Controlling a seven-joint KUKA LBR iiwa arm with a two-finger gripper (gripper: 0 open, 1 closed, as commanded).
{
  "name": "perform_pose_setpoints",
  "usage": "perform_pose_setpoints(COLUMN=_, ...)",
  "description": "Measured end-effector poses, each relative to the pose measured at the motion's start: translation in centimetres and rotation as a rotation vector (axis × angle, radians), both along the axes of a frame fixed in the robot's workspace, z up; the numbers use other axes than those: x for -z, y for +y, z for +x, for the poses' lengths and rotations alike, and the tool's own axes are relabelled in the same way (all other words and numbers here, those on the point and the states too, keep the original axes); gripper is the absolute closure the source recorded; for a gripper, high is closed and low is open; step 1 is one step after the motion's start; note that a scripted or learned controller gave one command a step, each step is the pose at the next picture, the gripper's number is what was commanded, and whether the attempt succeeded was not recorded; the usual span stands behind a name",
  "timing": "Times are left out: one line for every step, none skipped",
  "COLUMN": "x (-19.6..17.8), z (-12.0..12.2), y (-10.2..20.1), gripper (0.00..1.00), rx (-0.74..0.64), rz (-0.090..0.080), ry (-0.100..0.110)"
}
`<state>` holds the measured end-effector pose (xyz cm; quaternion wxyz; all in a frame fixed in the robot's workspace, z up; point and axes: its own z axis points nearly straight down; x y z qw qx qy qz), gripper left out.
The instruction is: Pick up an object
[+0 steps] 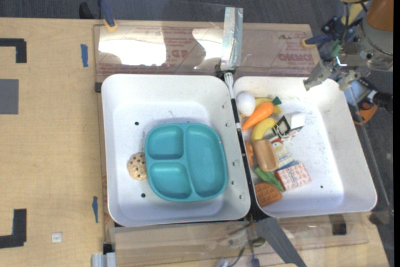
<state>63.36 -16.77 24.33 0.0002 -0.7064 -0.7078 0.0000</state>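
The right bin holds several toy foods along its left side: a white egg, an orange carrot, a yellow banana, a small white and black box, a brown bread roll and a red and white packet. My gripper hangs over the back right corner of this bin, well apart from the pile, with nothing seen in it. The grey arm with its orange band reaches in from the upper right.
The left bin bears a teal divided plate with a speckled cookie at its left. A clear panel with taped edges stands behind the bins. Bare white floor lies at the right bin's right half.
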Motion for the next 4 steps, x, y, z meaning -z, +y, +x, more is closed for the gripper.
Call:
perform_pose_setpoints(x=12.1, z=2.4, y=5.9, gripper=0.0, rx=-0.073, rz=0.004, ry=0.013)
perform_pose_setpoints(x=15.2, z=3.2, y=6.9, gripper=0.0, rx=-0.252, rz=-0.002, ry=0.006)
perform_pose_setpoints(x=14.6, z=3.0, y=6.9, gripper=1.0, rx=-0.252, rz=-0.001, ry=0.017)
perform_pose_setpoints(x=13.6, z=2.9, y=6.9, gripper=1.0, rx=-0.252, rz=-0.001, ry=0.019)
